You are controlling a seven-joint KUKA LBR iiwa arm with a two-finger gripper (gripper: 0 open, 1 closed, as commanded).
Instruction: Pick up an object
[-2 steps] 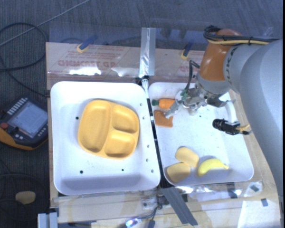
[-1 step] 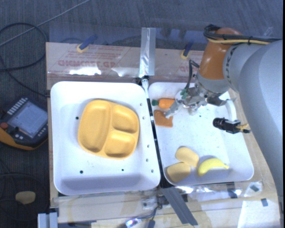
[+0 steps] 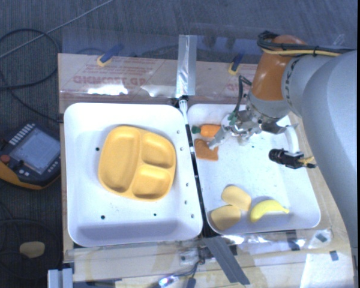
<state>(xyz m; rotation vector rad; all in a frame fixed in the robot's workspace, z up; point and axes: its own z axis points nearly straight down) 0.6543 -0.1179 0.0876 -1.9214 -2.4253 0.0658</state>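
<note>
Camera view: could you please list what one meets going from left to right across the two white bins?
Yellow plastic compartment tray → flat orange wedge → upper pale yellow rounded lump → yellow toy banana.

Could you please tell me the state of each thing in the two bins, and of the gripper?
Yellow divided plate: right side up, flat in the left bin.
Carrot: on its side in the right bin, beside the gripper.
Orange slab: flat, by that bin's left wall.
Pale lumps: two, lying together.
Banana: lying beside the lumps.
Gripper: low by the carrot; grasp unclear.
</note>
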